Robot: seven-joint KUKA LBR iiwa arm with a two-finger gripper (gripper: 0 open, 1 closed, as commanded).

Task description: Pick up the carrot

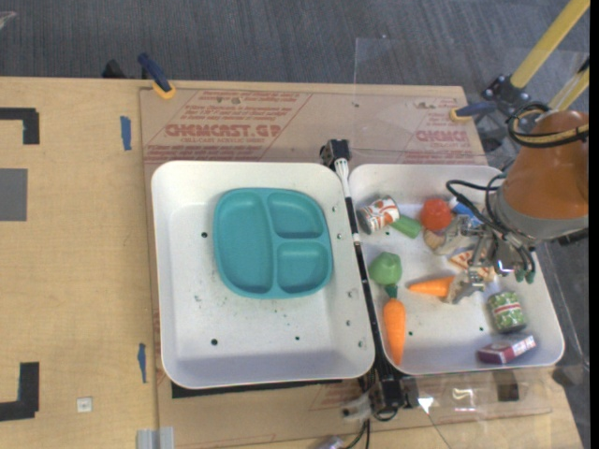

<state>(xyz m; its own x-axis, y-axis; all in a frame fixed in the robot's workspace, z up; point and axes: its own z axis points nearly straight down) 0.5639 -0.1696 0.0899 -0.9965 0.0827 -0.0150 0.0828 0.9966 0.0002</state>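
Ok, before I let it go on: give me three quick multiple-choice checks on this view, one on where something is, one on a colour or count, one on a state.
1. Where does the teal divided plate lie?
A. In the left bin
B. In the right bin
C. On the cardboard behind the bins

2. How many orange carrot-shaped things lie in the right bin?
A. None
B. Two
C. Four

3. How does the larger carrot stand?
A. Lifted above the bin
B. Set on the plate
C. Lying on the bin floor, apart from the end effector

Answers:
1 A: the plate sits in the middle of the left bin.
2 B: the larger carrot near the divider and a smaller carrot beside the end effector.
3 C: it lies flat by the bin's left wall, with bare floor between it and the end effector.
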